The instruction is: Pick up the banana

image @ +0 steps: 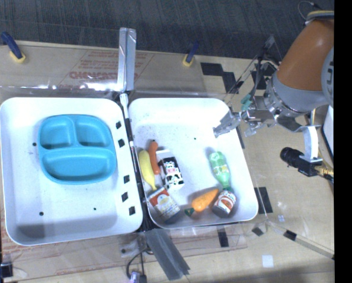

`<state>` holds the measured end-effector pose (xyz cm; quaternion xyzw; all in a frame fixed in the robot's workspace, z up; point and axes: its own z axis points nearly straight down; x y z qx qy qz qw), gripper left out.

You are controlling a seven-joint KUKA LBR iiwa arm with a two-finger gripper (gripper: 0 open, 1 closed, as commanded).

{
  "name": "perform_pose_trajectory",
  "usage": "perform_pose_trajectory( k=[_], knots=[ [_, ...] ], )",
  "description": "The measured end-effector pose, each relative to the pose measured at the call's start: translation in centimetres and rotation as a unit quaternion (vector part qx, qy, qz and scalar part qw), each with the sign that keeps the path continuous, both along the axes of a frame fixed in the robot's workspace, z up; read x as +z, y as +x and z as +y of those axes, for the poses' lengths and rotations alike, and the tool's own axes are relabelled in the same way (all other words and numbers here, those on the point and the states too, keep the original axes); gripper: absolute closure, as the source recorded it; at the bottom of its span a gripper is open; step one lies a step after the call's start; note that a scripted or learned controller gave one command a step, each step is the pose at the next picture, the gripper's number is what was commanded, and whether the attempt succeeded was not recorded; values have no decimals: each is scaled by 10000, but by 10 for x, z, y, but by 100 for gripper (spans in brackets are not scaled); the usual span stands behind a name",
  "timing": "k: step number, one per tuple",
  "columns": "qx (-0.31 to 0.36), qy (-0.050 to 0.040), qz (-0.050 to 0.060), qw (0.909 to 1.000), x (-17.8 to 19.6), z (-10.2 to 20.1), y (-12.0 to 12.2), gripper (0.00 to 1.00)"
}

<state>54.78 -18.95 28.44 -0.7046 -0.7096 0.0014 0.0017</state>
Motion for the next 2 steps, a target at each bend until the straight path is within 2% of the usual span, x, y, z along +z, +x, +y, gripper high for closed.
perform_pose_trajectory(
  k=[1,2],
  knots=[
    [-1188,-1,14,9929,-103,56,-61,0],
    [-1288,-2,9,9917,-94,149,-70,0]
  ],
)
